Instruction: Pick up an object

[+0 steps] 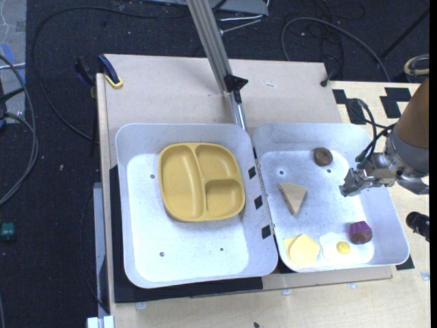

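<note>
In the right bin [273,161] lie a tan wedge [293,198], a small brown round piece [322,157], a purple lump [360,232], a yellow round piece [304,249] and a white fried egg with a yellow yolk [341,247]. My gripper [353,184] hangs over the right side of that bin, above and slightly left of the purple lump and to the right of the wedge. Nothing shows between its fingers.
The left bin [136,217] holds a yellow divided plate [201,181]. A slanted metal pole [213,39] runs from the top down to the gap between the bins. Cables lie on the dark floor around the bench.
</note>
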### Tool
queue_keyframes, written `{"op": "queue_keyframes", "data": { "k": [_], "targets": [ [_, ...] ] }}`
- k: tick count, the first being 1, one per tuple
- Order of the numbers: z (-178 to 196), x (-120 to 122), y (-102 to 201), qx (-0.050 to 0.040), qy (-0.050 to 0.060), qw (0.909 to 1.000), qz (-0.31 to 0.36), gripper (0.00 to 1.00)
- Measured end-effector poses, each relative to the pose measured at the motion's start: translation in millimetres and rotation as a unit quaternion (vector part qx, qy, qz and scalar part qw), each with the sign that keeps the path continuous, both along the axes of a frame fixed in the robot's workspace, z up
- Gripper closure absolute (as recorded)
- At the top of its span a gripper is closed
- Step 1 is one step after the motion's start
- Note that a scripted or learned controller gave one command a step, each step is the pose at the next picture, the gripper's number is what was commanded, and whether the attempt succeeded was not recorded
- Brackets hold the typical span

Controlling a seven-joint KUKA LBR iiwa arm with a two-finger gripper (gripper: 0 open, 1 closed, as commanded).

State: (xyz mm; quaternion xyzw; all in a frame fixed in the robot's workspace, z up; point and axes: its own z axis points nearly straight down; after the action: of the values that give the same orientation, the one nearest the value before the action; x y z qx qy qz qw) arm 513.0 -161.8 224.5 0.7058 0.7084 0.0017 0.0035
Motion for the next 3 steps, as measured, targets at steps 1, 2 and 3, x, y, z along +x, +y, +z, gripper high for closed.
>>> {"op": "queue_keyframes", "data": {
  "k": [1,2,3],
  "targets": [
    [56.6,-6.9,-5.8,-0.0002,0.0,1.0,-0.001,1.0],
    [37.3,7.1,43.9,0.0019,0.004,1.0,0.002,1.0],
    [20.1,21.0,95.8,0.0016,0.005,1.0,0.002,1.0]
  ]
}}
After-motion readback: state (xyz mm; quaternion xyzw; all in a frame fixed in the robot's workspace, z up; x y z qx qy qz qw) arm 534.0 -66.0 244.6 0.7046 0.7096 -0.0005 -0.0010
